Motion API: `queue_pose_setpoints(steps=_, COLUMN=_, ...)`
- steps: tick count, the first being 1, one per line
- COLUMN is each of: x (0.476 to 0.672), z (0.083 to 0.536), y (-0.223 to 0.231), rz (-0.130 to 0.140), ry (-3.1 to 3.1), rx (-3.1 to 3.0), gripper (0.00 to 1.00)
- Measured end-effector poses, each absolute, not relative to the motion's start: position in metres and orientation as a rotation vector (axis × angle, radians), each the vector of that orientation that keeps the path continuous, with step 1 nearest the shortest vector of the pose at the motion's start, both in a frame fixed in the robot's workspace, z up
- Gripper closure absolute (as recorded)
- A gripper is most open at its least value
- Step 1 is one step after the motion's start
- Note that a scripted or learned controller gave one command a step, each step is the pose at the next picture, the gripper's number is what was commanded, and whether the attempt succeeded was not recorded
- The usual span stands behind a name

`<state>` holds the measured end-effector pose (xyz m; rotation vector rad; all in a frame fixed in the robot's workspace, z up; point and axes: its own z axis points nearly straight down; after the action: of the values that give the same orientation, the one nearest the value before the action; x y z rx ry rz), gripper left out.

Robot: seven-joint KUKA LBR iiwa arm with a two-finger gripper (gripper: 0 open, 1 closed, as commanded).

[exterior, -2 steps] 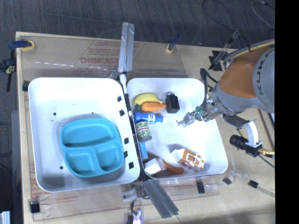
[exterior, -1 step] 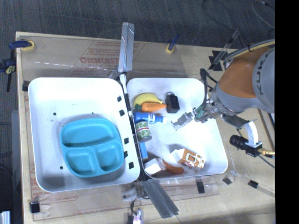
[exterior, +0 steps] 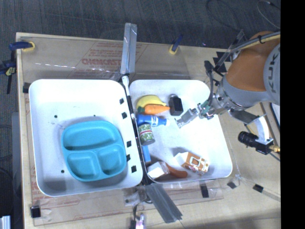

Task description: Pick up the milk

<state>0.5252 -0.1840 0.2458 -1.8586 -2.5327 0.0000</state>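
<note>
The pincer [exterior: 185, 119] hung over the right bin [exterior: 217, 142], its state impossible to tell, well apart from the milk [exterior: 196, 163] lying near the front wall.

Arm [exterior: 252, 75] cut off by the right edge; fingers blurred

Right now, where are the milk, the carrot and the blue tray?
milk carton [exterior: 196, 162]: camera view, its printed side.
carrot [exterior: 156, 109]: camera view, middle of its orange body.
blue tray [exterior: 94, 149]: camera view, the middle divider.
</note>
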Motion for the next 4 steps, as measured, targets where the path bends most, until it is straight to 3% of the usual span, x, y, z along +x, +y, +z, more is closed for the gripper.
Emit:
queue_pose_setpoints(steps=1, x=0.476, z=0.165, y=-0.211, rz=0.003, ry=-2.549, rx=-1.83, gripper=0.0)
queue_pose_setpoints(steps=2, x=0.477, z=0.091, y=-0.209, rz=0.001, ry=-2.644, rx=-1.691, gripper=0.0)
queue_pose_setpoints(steps=3, x=0.492, z=0.209, y=-0.211, rz=0.0, ry=-2.68, rx=-1.644, gripper=0.0)
queue_pose_setpoints(steps=4, x=0.476, z=0.091, y=-0.21, rz=0.001, ry=-2.695, rx=-1.609, gripper=0.0)
